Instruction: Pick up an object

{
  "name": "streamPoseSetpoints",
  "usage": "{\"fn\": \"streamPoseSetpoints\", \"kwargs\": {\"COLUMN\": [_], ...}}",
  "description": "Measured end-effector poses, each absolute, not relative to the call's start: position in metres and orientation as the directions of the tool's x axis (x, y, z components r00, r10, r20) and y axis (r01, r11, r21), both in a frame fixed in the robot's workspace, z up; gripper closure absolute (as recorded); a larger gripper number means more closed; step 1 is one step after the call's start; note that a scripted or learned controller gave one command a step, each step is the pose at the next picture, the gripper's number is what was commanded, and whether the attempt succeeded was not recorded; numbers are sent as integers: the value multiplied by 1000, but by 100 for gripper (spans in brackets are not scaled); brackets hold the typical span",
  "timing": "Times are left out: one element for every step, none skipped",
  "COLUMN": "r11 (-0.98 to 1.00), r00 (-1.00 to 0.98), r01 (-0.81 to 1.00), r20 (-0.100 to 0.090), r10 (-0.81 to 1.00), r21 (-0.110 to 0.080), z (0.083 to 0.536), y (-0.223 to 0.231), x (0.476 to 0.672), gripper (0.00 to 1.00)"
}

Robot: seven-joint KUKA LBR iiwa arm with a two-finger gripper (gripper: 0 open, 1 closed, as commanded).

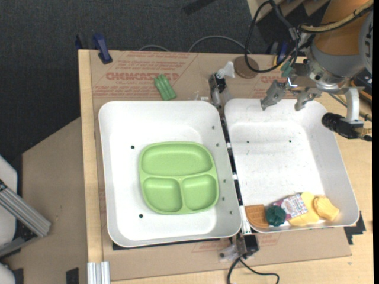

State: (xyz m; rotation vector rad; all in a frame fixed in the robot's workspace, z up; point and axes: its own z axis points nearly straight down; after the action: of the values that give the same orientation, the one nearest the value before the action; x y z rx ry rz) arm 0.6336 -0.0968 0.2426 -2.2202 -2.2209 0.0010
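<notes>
My gripper (288,97) hangs over the far edge of the right bin (284,152), its two fingers spread apart with nothing between them. Several small objects lie clustered at the near edge of that bin: a brown piece (254,215), a dark green object (275,216), a pink-labelled packet (294,205) on a yellow item (303,218), and an orange-yellow piece (325,207). The gripper is far from this cluster, across the bin's whole depth.
The left bin (118,129) holds a green divided plate (177,177). A green object (165,87) lies on the cardboard behind the left bin, and a brown disc (242,67) sits behind the right bin. Cables run near the arm at upper right.
</notes>
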Motion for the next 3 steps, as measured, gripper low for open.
{"fn": "streamPoseSetpoints", "kwargs": {"r11": [-2, -2, -4], "r00": [2, 2, 4], "r01": [1000, 1000, 1000], "r20": [1, -2, -1], "r10": [1000, 1000, 1000], "r21": [-10, 4, -1], "z": [85, 85, 86], "y": [-124, -166, -213], "x": [646, 667, 646], "gripper": [0, 0, 0]}}
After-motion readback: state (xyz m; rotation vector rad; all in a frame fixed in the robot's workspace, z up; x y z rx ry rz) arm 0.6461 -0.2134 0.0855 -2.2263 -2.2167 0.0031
